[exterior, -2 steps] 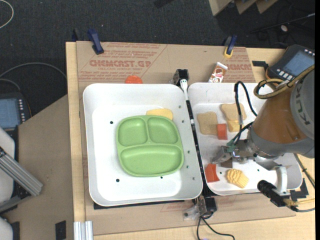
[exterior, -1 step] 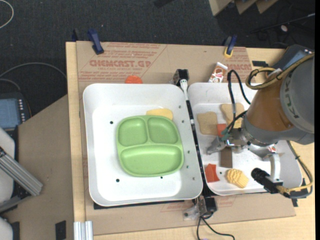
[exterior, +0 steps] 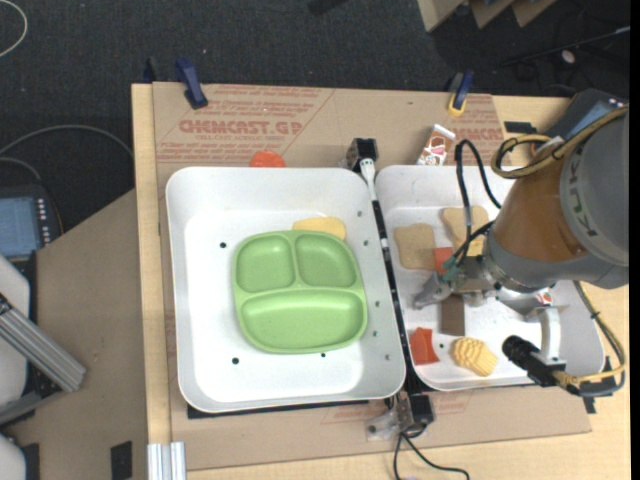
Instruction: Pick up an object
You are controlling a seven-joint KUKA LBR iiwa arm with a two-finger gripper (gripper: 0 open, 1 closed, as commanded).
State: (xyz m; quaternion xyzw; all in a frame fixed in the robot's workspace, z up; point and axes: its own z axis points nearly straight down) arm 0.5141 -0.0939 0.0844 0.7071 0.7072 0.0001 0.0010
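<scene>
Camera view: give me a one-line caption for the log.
KUKA arm's gripper low in the right bin among toy food; green divided plate sits in the left bin.

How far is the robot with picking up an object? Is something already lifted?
Nothing looks lifted yet. The pincer is low in the right bin, over a dark brown piece, with no item visibly in its grip. The tan slice, red block and yellow corn-like toy lie in the bin. Grasping and lifting remain.

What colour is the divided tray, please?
Light green, seen in the camera view: tray.
</scene>
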